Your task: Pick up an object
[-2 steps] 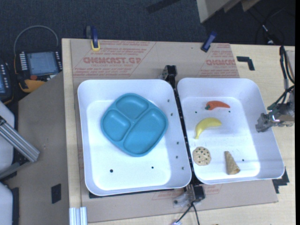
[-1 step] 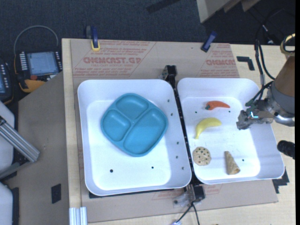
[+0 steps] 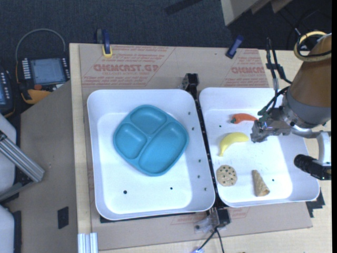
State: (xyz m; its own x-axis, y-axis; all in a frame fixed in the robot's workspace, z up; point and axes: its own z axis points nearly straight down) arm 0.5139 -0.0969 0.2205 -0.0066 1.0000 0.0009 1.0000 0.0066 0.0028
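Note:
The right bin point(image 3: 295, 194) holds a yellow banana point(image 3: 231, 140), an orange carrot point(image 3: 243, 118), a round cookie point(image 3: 226, 175) and a tan cone point(image 3: 259, 183). My gripper point(image 3: 261, 129) hangs low over this bin, just right of the banana and below the carrot's tip. Its grey fingers point down and left toward the bin floor. I see nothing between them, and the banana lies a little apart on the left.
A blue divided plate point(image 3: 151, 139) lies in the left bin point(image 3: 105, 194). The grey arm with its orange band point(image 3: 313, 78) comes in from the right over the right bin's far corner. A black clamp point(image 3: 190, 81) sits between the bins at the back.

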